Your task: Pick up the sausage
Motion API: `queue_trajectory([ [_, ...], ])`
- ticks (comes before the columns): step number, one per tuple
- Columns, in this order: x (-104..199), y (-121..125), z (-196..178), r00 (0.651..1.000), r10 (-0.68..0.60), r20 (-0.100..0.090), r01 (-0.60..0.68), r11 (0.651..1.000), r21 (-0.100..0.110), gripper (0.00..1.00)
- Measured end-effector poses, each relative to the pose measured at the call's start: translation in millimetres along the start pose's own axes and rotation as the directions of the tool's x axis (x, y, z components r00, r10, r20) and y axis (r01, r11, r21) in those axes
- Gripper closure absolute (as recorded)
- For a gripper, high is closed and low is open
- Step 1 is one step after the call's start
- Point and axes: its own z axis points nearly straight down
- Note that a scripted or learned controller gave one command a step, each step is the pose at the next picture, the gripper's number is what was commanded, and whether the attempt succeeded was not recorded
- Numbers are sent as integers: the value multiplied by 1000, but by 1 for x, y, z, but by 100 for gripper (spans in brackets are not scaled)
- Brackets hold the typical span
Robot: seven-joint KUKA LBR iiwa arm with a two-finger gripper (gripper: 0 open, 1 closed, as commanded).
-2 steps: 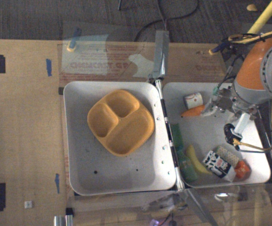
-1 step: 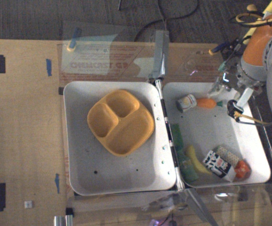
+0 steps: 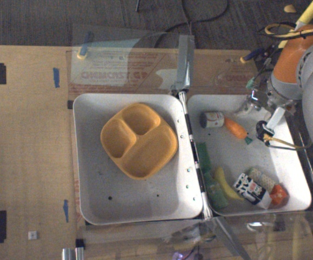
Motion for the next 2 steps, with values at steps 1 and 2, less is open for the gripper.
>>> queue_trajectory([
  [1, -6, 5, 3, 1000, -14, -11, 15, 1000, 12, 0],
  [2, -5, 3, 3, 999, -45, -5, 45, 999, 6, 0],
])
